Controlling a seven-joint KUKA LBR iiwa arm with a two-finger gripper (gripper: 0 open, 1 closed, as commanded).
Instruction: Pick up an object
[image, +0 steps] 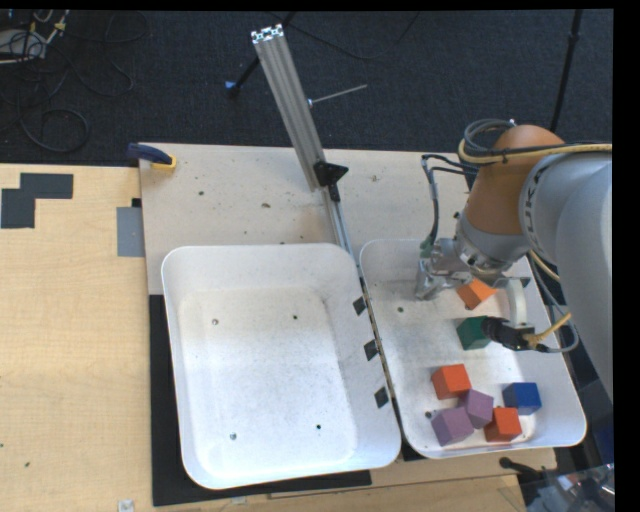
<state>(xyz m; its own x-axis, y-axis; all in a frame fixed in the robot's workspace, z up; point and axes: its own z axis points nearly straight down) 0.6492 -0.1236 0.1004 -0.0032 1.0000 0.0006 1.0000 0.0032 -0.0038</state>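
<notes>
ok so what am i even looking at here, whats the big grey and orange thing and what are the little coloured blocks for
You are looking down at a slant from a single camera fixed above a workbench. The big grey and orange thing is a robot arm reaching in from the right. At its tip is a small metal gripper with two fingers, meant for picking things up.

On the bench sit two shallow white bins side by side. The left bin has only dark specks on its floor. The right bin holds small blocks: an orange block close beside the gripper, a green block, an orange-red one, a blue one, two purple ones and another orange-red one.

The gripper is low over the right bin, but I cannot tell if it holds anything. The slanted metal bar behind is just a fixture.
</notes>
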